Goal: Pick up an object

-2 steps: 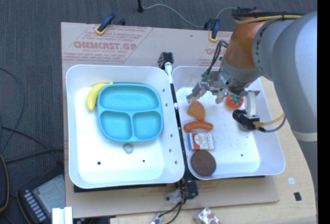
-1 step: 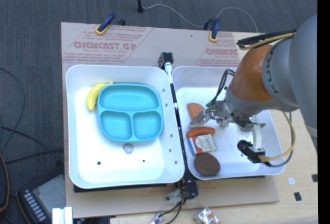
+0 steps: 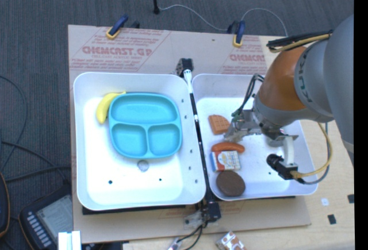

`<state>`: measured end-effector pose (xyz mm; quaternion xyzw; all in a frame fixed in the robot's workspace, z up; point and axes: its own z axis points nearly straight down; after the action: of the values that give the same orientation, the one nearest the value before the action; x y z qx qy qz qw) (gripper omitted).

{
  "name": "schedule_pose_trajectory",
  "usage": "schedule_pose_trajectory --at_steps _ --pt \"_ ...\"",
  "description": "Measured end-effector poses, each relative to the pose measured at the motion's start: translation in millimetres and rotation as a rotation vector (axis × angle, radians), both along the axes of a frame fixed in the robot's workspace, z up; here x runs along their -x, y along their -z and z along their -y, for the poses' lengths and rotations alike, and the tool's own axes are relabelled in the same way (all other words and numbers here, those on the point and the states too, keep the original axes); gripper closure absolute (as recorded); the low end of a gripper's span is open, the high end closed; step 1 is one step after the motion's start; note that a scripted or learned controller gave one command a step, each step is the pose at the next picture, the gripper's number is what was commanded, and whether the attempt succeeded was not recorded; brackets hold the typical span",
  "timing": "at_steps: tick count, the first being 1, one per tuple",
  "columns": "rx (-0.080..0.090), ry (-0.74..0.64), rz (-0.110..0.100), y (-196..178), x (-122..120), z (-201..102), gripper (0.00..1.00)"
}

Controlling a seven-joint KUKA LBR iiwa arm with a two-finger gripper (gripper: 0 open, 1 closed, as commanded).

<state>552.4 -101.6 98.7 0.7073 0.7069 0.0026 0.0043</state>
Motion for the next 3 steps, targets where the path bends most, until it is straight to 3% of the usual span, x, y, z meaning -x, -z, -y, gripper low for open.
schedule_pose_trajectory --at_steps 1,2,3 --pt "0.000 0.000 -0.001 0.2 0.2 -0.1 0.00" --pt "0.002 0.000 0.003 10.4 59.0 -4.1 0.00" --pt "0.001 0.001 0.004 -0.3 58.2 -3.9 1.00"
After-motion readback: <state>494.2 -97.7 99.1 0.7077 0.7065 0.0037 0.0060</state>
